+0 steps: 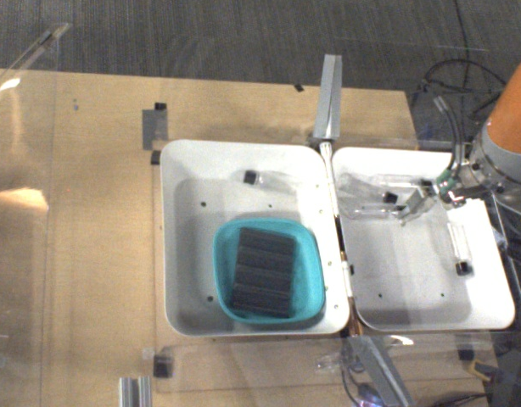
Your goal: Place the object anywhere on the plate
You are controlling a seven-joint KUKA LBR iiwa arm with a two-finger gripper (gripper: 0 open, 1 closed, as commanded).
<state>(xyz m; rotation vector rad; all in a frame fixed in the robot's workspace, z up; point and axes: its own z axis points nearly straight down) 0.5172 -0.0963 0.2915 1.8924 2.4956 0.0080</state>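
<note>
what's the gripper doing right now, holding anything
Gripper: over the right bin, fingers too small to tell; nothing visibly held. Dark object lies on the teal plate.

I note two white bins side by side on the wooden bench. Taking the left bin as reference, the right bin adjoins it; a grey metal post stands behind their junction.
</note>
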